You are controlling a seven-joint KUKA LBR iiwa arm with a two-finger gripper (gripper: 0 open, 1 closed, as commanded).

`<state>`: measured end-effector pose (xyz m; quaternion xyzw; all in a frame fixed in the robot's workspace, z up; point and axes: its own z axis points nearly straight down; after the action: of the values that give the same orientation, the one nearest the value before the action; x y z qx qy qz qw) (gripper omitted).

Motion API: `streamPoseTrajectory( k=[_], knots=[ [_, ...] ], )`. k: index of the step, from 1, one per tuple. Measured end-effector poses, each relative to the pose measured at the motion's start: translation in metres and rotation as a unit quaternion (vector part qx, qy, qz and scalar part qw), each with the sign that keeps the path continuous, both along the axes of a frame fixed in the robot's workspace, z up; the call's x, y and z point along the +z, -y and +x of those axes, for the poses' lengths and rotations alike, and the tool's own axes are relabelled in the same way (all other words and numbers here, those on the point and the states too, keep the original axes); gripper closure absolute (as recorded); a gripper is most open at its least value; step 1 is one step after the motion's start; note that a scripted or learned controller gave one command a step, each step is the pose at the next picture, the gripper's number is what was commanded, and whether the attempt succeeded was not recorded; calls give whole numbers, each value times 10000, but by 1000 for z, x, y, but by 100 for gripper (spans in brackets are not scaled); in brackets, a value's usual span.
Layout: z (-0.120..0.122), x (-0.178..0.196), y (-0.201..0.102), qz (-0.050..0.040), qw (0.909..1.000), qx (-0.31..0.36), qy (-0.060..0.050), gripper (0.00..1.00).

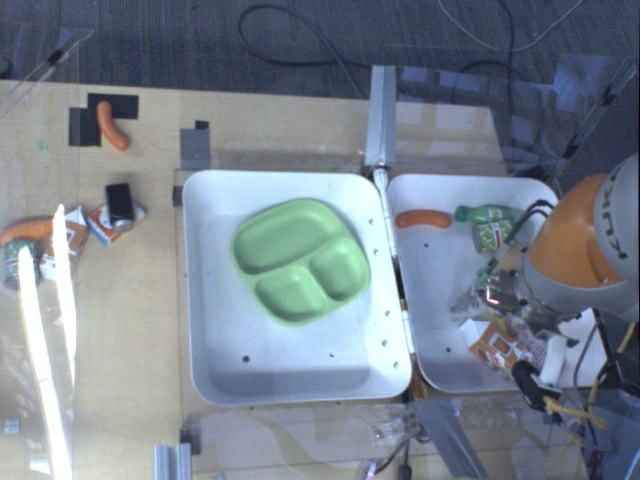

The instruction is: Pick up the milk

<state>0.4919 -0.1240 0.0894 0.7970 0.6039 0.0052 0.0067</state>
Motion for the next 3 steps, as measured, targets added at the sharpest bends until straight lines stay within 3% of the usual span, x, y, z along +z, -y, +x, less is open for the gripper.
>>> streamPoseTrajectory(
  k=[1,2,3],
  knots=[
    [0,0,0,1,10000,0,0,0],
    [3,11,-2,12,10000,32,28,100],
    [-3,93,8,7,9944,1054,-59,100]
  ],
)
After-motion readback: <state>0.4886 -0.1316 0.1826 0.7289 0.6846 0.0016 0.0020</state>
